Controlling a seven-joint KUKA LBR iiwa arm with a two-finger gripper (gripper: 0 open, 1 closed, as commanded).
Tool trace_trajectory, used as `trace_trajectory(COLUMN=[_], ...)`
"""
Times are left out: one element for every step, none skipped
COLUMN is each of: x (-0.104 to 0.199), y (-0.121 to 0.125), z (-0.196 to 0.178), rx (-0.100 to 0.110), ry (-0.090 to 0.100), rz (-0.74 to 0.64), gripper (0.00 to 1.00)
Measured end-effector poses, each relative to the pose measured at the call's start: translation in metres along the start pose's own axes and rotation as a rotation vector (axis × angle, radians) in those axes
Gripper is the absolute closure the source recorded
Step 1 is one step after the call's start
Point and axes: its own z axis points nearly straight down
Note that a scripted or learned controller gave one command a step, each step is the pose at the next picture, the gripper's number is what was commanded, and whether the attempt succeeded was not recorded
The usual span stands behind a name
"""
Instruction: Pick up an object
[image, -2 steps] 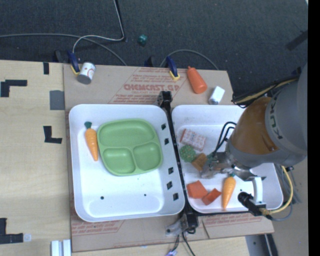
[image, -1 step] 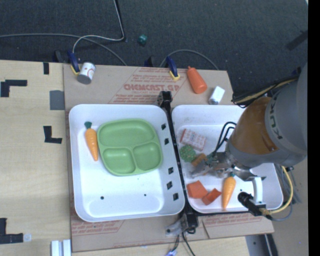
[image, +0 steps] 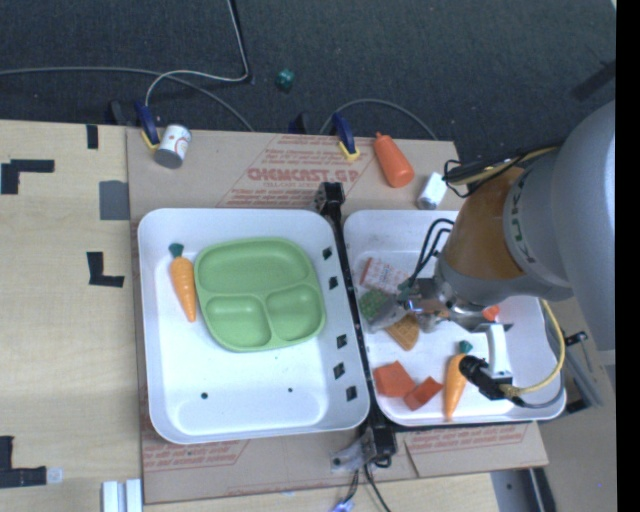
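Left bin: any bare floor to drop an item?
Left white bin: bare strip along the near wall, below the green divided plastic plate. Narrow gap left of the orange toy carrot. Right white bin is crowded under the arm.

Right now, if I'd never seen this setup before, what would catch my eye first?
Probably the big grey arm with its orange band, reaching in from the right and hanging over the right bin, where small toy foods lie scattered, among them a carrot and red pieces. Next, the green divided plate in the middle of the left bin, with another toy carrot lying just to its left.
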Motion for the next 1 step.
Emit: trace_trajectory(x=[-0.0002], y=[-0.0001], z=[-0.0094], rx=[0.000], ry=[-0.001], rz=[0.000], gripper=[1.00])
